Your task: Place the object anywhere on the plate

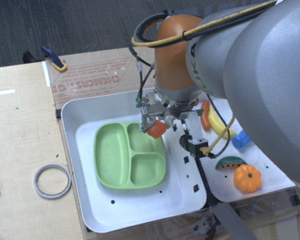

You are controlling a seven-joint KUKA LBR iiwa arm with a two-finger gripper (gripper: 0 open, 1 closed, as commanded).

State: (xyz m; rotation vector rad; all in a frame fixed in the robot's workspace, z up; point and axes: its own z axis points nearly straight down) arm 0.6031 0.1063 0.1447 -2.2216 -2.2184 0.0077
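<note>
A light green divided plate (128, 155) lies in the left white bin (85, 173). My gripper (154, 121) hangs over the plate's upper right rim, under the orange wrist band. A small red-orange object (155, 129) sits between its fingers, just above the plate's edge. The gripper is shut on that object.
The right bin (262, 180) holds a small orange pumpkin (247, 178), a watermelon slice (229, 162), a blue piece (240, 139), a yellow banana-like piece (215, 121) and an orange-red piece (205, 114). A tape ring (52, 180) lies on the wooden bench at left. My large grey arm covers the right side.
</note>
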